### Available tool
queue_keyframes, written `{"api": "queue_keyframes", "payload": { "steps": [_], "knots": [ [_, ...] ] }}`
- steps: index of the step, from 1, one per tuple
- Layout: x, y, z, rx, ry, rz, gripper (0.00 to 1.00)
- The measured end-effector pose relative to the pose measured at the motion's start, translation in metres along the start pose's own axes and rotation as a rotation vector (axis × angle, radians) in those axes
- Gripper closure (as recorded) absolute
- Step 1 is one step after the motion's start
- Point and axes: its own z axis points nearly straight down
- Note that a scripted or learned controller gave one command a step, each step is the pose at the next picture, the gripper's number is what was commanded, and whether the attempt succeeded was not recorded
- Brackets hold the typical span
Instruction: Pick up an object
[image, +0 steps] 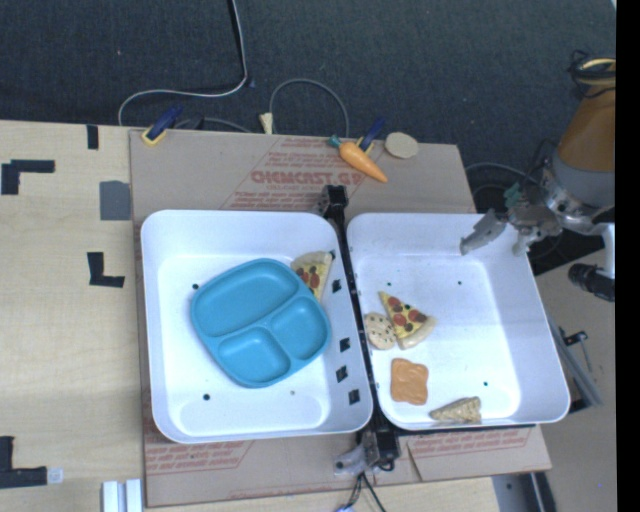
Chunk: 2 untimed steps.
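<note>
In the right bin (520, 330) lie a pizza slice (405, 318), a round cookie (378, 330), an orange square piece (409, 381) and a tan wedge (457, 409). The left bin (165, 300) holds a blue divided plate (260, 320), and a second pizza slice (314, 270) sits at the plate's upper right rim. My gripper (499, 236) hangs over the right bin's far right corner, well away from the food pieces. Its two fingers are spread, so it is open with nothing between them.
A toy carrot (362, 160) and a round tan disc (402, 146) rest on the cardboard behind the bins. Cables loop across the dark floor at the top. A black divider (345, 290) runs between the two bins.
</note>
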Motion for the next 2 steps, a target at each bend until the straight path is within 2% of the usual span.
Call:
{"api": "queue_keyframes", "payload": {
  "steps": [1, 2],
  "knots": [
    [0.116, -0.038, 0.122, 0.003, 0.001, -0.008, 0.00],
    [0.119, -0.025, 0.118, -0.003, -0.003, 0.000, 0.00]
  ]
}}
